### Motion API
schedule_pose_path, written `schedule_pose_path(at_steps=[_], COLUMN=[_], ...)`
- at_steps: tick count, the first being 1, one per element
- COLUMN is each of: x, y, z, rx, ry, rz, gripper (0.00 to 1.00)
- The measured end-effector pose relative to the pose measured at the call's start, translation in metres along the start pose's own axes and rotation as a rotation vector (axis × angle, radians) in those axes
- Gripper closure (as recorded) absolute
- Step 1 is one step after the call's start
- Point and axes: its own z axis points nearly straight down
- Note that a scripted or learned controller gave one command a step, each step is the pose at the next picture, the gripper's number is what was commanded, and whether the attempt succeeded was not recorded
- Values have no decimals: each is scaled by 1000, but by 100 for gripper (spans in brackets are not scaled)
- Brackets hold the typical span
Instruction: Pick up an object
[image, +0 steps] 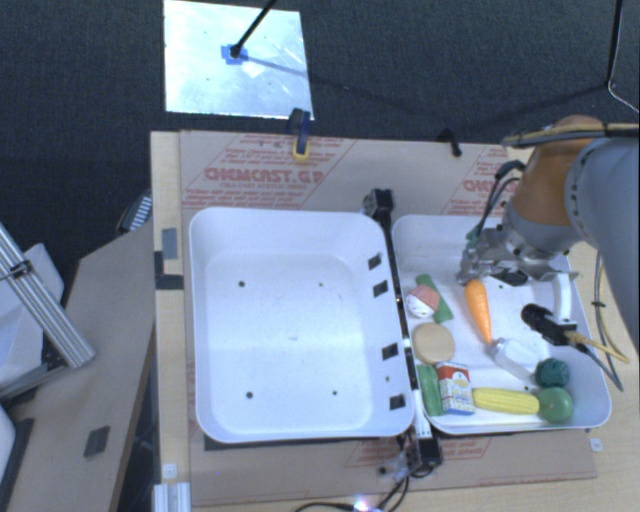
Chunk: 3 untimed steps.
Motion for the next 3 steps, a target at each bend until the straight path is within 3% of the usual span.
schedule_pose_path(at_steps=[1,2,3], x=[34,62,72], y=[-4,-36,-86], z=[-251,-442,-441], rx=[-12,-15,3], ry=[-2,-1,1], rz=[-2,-2,0], gripper=[100,100,100])
